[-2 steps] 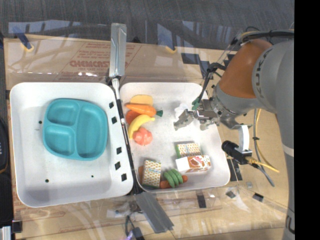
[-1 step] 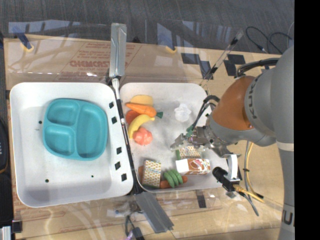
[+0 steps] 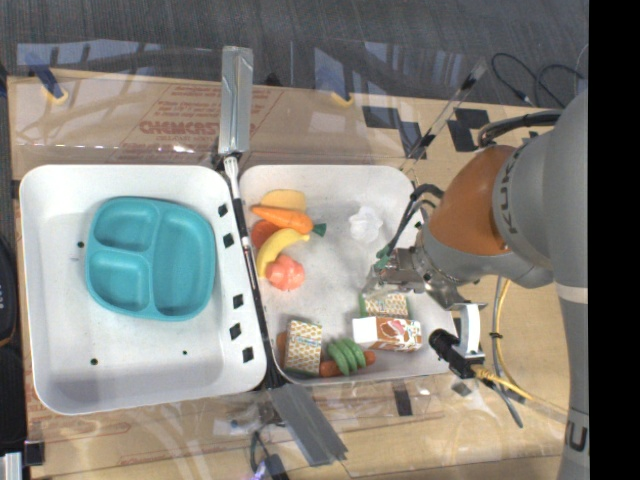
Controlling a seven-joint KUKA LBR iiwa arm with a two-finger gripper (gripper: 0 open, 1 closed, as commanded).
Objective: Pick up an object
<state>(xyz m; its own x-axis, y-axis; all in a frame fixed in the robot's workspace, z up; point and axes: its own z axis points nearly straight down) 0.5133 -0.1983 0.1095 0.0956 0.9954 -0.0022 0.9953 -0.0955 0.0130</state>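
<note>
The right bin (image 3: 330,183) holds several toy foods. An orange carrot (image 3: 283,217), a yellow banana (image 3: 280,246) and a pink fruit (image 3: 285,273) lie at its left side. Along the front edge lie a patterned packet (image 3: 303,346), a green vegetable (image 3: 347,356) and a small carton (image 3: 388,333). My gripper (image 3: 393,280) hangs low over the bin's right side, directly above a small patterned box (image 3: 387,305), which sits just behind the carton. The wrist hides the contact point.
The left bin (image 3: 40,298) carries a teal divided plate (image 3: 150,258). A crumpled clear wrapper (image 3: 365,225) lies in the right bin behind the gripper. A metal divider (image 3: 236,98) runs between the bins. Cables (image 3: 495,368) trail off the bench at the right.
</note>
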